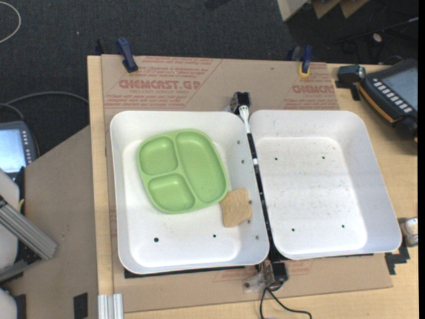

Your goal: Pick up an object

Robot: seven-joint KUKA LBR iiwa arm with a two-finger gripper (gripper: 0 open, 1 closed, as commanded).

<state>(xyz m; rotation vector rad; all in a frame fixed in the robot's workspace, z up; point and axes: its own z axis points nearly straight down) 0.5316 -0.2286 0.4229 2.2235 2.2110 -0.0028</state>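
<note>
Target logged as tan sponge piece (236, 207) touching green divided plate (182, 170) in left bin (126, 198); I planned a descent on its plate-free side.

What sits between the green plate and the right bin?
In the camera view, a tan sponge-like piece lies by the green plate, then the black divider strip before the right bin.

We saw two white bins of smooth, faintly glossy plastic: the left bin (126, 198) and the right bin (372, 185), its floor speckled with dark flecks. The green divided plate (182, 171) looked like smooth, matt plastic. Beside it, the tan piece (236, 208) had a rough, porous, sponge-like surface. Under the bins lay a matt brown paper-faced sheet (166, 82) printed in red, on a pale wood tabletop (398, 98).
</note>
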